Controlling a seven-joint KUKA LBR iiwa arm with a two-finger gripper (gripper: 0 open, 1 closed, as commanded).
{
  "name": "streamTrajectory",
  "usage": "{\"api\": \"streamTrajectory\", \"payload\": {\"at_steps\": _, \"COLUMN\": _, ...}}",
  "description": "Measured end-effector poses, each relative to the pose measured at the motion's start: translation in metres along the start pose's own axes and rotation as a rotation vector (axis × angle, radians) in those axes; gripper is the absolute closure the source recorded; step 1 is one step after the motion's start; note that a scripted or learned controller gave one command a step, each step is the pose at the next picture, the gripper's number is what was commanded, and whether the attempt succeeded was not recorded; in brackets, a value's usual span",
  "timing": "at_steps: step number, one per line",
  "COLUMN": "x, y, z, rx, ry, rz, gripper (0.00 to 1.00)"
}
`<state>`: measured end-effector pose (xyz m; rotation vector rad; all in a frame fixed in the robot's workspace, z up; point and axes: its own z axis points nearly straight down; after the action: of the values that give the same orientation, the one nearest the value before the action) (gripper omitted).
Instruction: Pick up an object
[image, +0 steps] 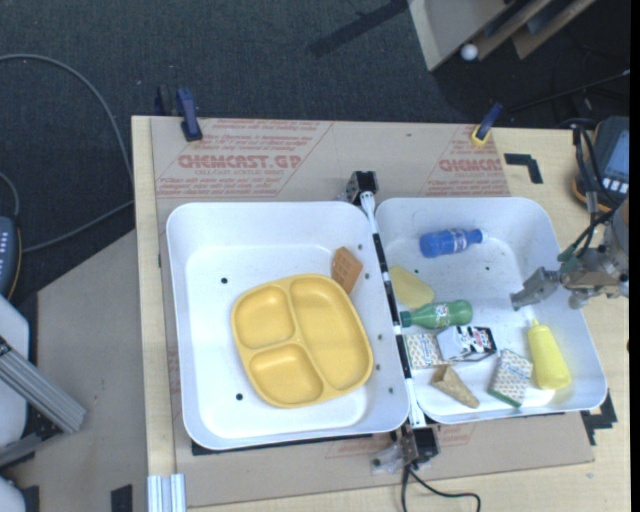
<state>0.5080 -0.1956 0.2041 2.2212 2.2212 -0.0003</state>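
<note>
The right bin (520, 215) holds a blue bottle (450, 241) near the back and a green bottle (437, 316) lying beside a pale yellow piece (409, 287). Closer to the front are small printed packets (466, 343), a tan wedge (455, 386), a patterned packet (512, 377) and a yellow mustard bottle (547, 355). My gripper (540, 288) reaches in from the right, over the bin's right side, just above the mustard bottle. Nothing shows in its grasp.
In the left bin (200, 300) lies a yellow divided plate (301, 338), with a brown square cracker (347, 267) by its far right corner. A ridge (385, 290) separates the bins. Blue clamps (187, 112) hold the cardboard-covered bench at the back.
</note>
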Motion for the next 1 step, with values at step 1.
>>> {"api": "streamTrajectory", "payload": {"at_steps": 1, "x": 0.0496, "y": 0.0721, "z": 0.0519, "rx": -0.001, "ry": 0.000, "rz": -0.001, "gripper": 0.00}}
